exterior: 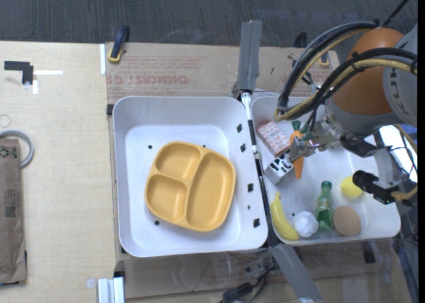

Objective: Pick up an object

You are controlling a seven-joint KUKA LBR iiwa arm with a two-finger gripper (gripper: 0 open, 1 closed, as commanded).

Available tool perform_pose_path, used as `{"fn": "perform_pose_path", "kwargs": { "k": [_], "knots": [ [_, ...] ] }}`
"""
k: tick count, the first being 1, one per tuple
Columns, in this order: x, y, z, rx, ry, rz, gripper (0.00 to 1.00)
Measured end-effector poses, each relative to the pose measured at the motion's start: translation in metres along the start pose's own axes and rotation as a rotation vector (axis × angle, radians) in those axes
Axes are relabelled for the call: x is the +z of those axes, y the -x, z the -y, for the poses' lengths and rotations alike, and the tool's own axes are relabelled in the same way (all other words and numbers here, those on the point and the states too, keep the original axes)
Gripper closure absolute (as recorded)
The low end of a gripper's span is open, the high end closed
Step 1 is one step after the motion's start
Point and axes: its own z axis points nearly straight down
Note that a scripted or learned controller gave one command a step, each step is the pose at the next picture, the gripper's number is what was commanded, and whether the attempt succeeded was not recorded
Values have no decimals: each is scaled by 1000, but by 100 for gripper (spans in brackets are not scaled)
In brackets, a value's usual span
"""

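Observation:
My gripper [287, 159] reaches down into the left part of the right bin [372, 234], below the orange wrist band. Its tip sits right by an orange carrot-shaped toy [298, 164] and just in front of a pink-red box [272, 135]. A small grey and black piece [279, 168] lies at the gripper's tip; I cannot make out whether it is part of the gripper or a loose object. A banana [282, 219], a white ball [305, 224], a green bottle [324, 204], a brown egg [346, 220] and a yellow lemon [350, 187] lie toward the bin's front.
The left bin [129, 162] holds a yellow divided plate [191, 185]. A grey divider [255, 162] runs between the bins. Black cables [319, 49] loop above the right bin. A black fitting [372, 185] on the arm hangs over the bin's right side.

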Motion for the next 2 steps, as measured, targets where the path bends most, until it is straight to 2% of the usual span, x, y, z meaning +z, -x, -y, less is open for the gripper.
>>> {"fn": "perform_pose_path", "kwargs": {
  "k": [1, 2],
  "knots": [
    [73, 52, -26, 187, 30, 9, 100],
    [-1, 18, -85, 96, 2, 1, 100]
  ]
}}
